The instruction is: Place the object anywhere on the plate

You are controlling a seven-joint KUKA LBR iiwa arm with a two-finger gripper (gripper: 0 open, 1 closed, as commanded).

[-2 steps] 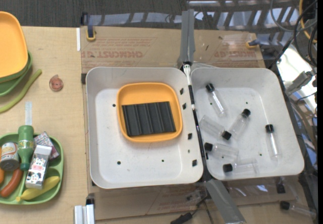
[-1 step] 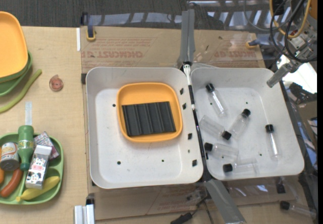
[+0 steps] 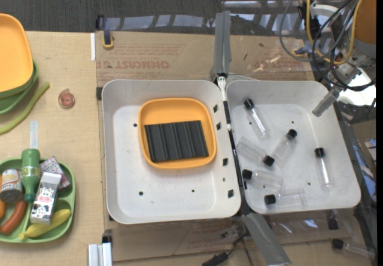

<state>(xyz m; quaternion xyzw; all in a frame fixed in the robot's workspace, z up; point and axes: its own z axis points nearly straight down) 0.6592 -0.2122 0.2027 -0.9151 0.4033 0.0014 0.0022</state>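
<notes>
While arm (image 3: 365, 19) is seen at upper right, gripper (image 3: 326, 104) is poised over right bin (image 3: 350, 157) near its top right corner; jaws' state cannot be told. Clear vials with black caps (image 3: 256, 117) are scattered in right bin, none gripped. Orange plate (image 3: 178, 109) is set in left bin (image 3: 119, 157), black ridged pad (image 3: 177, 141) laid on it. Toy food tray (image 3: 66, 211) is seen at surface's left.

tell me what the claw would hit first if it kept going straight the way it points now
The claw angles down and left into the right bin. Probably it would meet that bin's bare white floor first, short of the capped vial, though depth is unclear.
</notes>
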